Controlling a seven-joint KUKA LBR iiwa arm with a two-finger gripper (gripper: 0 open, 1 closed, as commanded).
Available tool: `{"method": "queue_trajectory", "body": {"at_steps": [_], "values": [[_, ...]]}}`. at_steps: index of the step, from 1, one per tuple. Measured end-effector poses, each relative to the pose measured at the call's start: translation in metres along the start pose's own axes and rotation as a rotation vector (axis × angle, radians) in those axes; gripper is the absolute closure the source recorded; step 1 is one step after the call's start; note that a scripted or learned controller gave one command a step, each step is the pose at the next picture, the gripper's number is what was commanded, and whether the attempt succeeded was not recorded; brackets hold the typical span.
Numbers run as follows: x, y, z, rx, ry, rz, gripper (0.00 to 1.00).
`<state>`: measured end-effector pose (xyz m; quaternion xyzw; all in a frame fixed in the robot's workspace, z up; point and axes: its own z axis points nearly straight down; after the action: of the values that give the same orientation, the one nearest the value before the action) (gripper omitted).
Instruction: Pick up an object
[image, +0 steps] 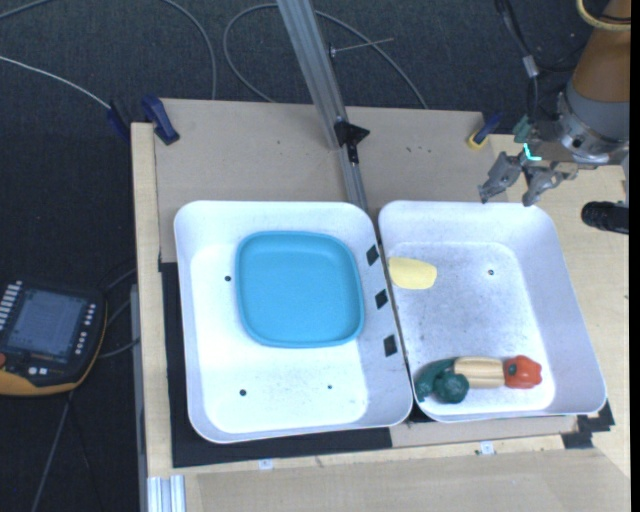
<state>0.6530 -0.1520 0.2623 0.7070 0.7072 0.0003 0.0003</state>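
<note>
Dark carpet floor (80, 150) with thin cables (250, 30) looping across it. Pale wooden bench (250, 150), blue clamps (160, 118) at its back corners. Metal post (318, 70) rising from bench. Handheld control pendant (45, 335) on floor, left.

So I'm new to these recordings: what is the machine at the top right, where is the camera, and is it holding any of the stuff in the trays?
It is a robot arm, grey with an orange band, ending in a two-finger gripper. One fixed camera looks down at a slant on a bench with two white bins. The left bin holds a blue plate. The right bin holds a yellow piece, a green toy, a tan block and a red toy. The gripper is above the right bin's far edge, open, holding nothing.
</note>
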Motion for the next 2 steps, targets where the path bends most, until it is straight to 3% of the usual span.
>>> {"method": "queue_trajectory", "body": {"at_steps": [1,2], "values": [[0.0,0.0,0.0,0.0,0.0,0.0,0.0],[-0.005,-0.006,0.06,0.005,0.001,0.0,0.0]]}}
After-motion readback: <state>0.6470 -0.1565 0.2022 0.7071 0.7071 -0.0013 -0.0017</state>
